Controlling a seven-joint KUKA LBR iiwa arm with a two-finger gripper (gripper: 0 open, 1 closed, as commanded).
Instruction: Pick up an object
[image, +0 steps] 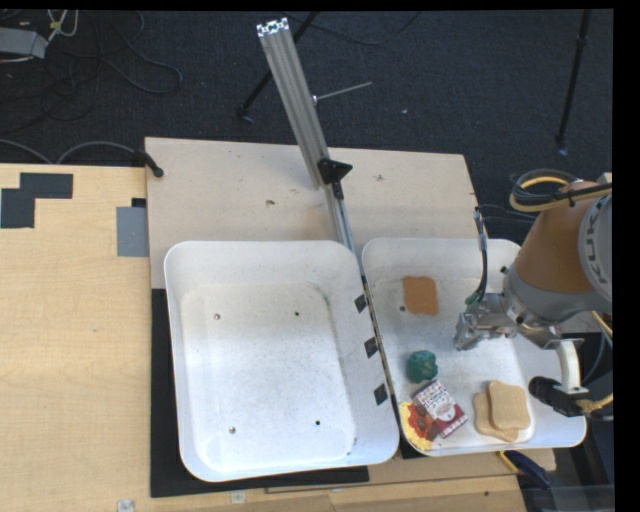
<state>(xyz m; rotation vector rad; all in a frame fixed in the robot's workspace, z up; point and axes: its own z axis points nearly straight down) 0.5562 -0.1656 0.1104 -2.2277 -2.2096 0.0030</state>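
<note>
White plastic, both bins; everything worth taking sits in the right bin (385, 262). I see a brown square block (420, 295) toward its far side, a green lump (422, 364) near the divider, a red-and-white packet (436, 411) and a tan bread-like piece (503, 409) along the near edge. My gripper (476, 329) hangs over bare floor between them, holding nothing I can make out; the jaws' spread I can't tell. No pick is done yet.

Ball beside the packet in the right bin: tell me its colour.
Green; the ball shows clearly in the camera view.
</note>
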